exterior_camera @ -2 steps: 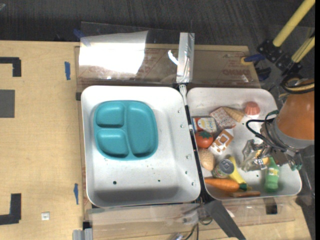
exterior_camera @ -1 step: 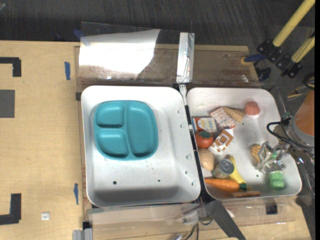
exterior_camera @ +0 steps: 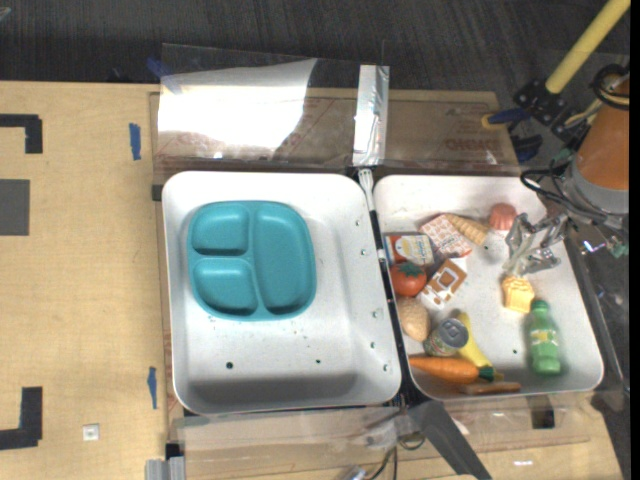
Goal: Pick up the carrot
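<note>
Two shallow white bins sit side by side on the bench, and all the clutter is in the right bin (exterior_camera: 585,313). The left bin (exterior_camera: 340,268) just carries a teal divided plate (exterior_camera: 252,258), sitting toward its far left corner.

The carrot (exterior_camera: 445,370) lies flat along the near edge of the right bin, close to the near left corner, with its green stub pointing right. A yellow banana (exterior_camera: 473,353) lies just beyond it, practically touching, and a round can-like thing (exterior_camera: 450,335) sits on top of the banana's upper end. A potato-ish beige lump (exterior_camera: 413,320) is just left of that, against the bin's left wall, and a red tomato (exterior_camera: 407,279) sits farther up the same wall. A green bottle (exterior_camera: 543,337) lies near the near right corner, with a small yellow block (exterior_camera: 518,293) just above it. A few printed snack packets (exterior_camera: 446,236) are piled near the far left part of the bin, and a pinkish round item (exterior_camera: 502,215) sits by the far edge.

The gripper (exterior_camera: 530,248) hangs over the right half of that bin, near the far right corner and well apart from the carrot. It's a tangle of shiny metal from this angle, so honestly can't tell whether its fingers are spread or pressed together. Nothing is visibly pinched between them.
</note>
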`<state>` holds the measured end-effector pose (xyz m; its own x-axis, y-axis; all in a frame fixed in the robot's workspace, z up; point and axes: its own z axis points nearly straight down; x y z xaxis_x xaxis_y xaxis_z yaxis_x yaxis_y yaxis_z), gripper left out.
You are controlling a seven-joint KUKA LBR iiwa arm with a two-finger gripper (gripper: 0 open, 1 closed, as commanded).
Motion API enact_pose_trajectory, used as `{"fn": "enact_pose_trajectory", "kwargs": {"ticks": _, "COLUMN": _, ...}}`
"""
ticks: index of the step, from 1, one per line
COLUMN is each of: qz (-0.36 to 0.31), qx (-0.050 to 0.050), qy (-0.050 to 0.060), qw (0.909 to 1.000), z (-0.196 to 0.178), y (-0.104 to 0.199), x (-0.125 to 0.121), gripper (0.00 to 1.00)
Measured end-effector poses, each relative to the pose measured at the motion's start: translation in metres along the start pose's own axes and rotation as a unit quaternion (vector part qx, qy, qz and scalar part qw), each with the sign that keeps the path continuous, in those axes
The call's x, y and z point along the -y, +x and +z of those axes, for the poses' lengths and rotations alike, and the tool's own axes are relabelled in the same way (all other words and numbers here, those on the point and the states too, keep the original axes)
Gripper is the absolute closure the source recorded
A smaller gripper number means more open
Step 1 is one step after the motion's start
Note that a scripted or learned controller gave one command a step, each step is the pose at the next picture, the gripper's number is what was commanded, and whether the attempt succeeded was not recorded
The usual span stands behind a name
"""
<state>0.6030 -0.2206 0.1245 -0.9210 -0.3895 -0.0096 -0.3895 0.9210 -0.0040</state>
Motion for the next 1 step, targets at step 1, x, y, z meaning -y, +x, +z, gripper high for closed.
{"fn": "enact_pose_trajectory", "kwargs": {"ticks": 1, "qz": -0.126, "qx": -0.003, "qy": -0.002, "qw": 0.9920, "z": 0.0137, "y": 0.0535, "x": -0.0203, "gripper": 1.00}}
